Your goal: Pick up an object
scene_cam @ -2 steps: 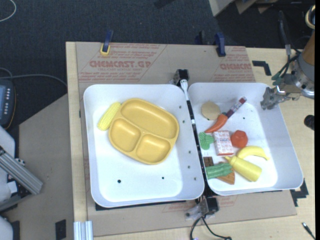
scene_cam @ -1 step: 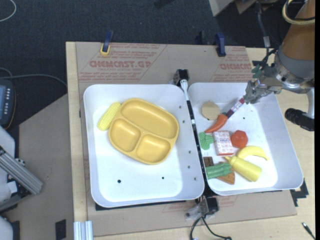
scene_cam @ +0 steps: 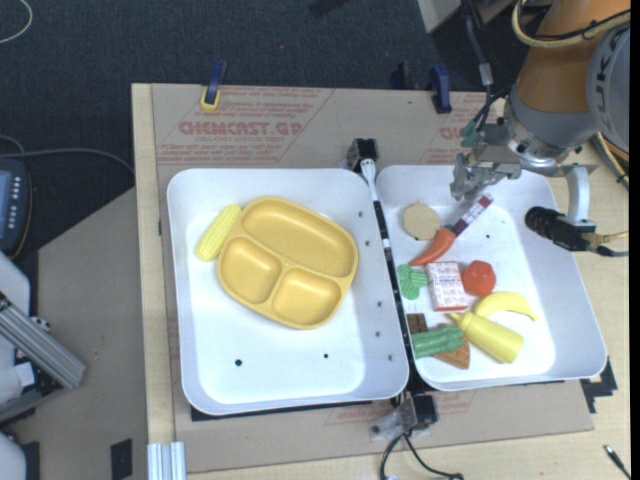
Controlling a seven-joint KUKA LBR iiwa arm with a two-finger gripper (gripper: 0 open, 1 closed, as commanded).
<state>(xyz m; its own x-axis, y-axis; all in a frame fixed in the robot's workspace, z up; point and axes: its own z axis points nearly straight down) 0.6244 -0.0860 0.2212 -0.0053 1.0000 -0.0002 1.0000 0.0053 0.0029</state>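
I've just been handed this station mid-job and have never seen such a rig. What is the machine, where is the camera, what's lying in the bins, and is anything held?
One fixed camera looks down at a slant on a bench with two white bins. The grey and orange arm enters from the right. Its gripper hangs above the right bin, over a small dark red item; I can't tell whether it grips anything. That bin holds toy food: a carrot, a tomato, a banana, a tan disc and a red and white packet. The left bin holds a yellow divided tray and a corn cob.

Dark blue carpet (scene_cam: 150, 28) around cardboard-topped bench (scene_cam: 300, 118)
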